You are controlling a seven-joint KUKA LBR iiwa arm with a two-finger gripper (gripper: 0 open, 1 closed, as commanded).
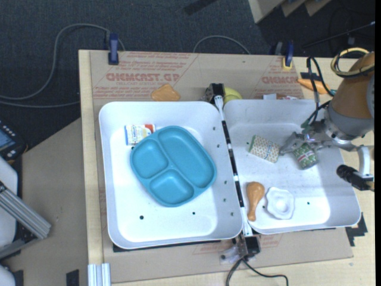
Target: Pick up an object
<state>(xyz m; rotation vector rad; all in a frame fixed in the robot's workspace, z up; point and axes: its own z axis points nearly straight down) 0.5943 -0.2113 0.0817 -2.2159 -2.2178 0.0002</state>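
Looking down, you see the claw [305,143] low in the right bin [333,210], apparently clamped around a green patterned object [306,156], though that is hard to confirm. Both bins sit on a cardboard-covered surface [178,70] above dark carpet [119,11].

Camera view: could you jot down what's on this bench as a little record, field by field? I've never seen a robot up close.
left bin: blue divided plate, small card at its upper-left edge
right bin: patterned block, drumstick toy, fried-egg toy, green patterned object
arm: reaching in from the right, over the right bin
tool: down at the green patterned object; grip unclear
behind the bins: orange piece, yellow item
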